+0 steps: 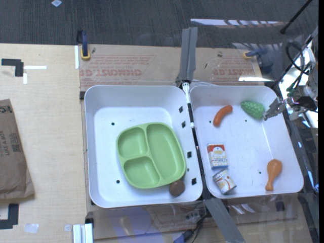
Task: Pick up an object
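Dark carpet runs behind a pale wooden bench (45, 151) on which we see two shallow white bins side by side, with flattened cardboard (126, 67) under their far edge and a brown paper bag (12, 151) lying well to the left.

At the right bin's far right corner we find the gripper (276, 109), reaching in over the rim at a slant. It looks small and partly blurred against the clutter behind it, so we cannot tell whether it is released or clenched, and we see nothing held in it. Just beside its tip, toward the bin's middle, lies a green bumpy toy (252, 108), its long axis running roughly across the bin's far wall. We judge this the likeliest target, since it is by far the nearest thing to the tip.

The right bin (283, 135) also holds an orange sausage-shaped toy (222, 115) near the far wall, tilted on a diagonal; a small red-and-white carton (217, 155) and a small can (224, 181) near the left wall; and a toy drumstick (273, 173) by the right wall, well apart from the gripper.

The left bin (101, 110) holds a green divided plate (151, 155), with a small brown round object (176, 188) touching its near edge.
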Tool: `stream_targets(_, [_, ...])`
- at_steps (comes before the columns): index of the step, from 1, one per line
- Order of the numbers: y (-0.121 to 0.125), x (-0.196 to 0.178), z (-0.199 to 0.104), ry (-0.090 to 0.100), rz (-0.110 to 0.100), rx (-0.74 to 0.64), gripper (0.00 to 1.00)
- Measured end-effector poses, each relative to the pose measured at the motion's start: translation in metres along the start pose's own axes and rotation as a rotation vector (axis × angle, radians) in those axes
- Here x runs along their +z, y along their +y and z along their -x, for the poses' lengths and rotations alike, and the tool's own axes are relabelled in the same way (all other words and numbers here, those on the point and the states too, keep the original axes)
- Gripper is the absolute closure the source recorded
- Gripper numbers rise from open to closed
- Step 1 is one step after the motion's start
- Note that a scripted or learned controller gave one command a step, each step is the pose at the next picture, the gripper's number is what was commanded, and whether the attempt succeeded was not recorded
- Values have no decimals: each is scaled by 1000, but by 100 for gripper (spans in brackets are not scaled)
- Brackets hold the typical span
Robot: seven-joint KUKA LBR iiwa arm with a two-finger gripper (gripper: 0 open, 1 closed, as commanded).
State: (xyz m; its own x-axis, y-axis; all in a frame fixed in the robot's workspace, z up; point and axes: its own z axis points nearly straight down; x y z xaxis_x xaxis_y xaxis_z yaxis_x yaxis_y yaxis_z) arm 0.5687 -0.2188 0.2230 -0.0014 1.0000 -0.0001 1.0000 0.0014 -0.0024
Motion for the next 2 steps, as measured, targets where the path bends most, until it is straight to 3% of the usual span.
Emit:
stream_targets(1, [65,46,-18,-2,2,-139,0])
stream_targets(2, [91,132,-4,10,-2,-237,0])
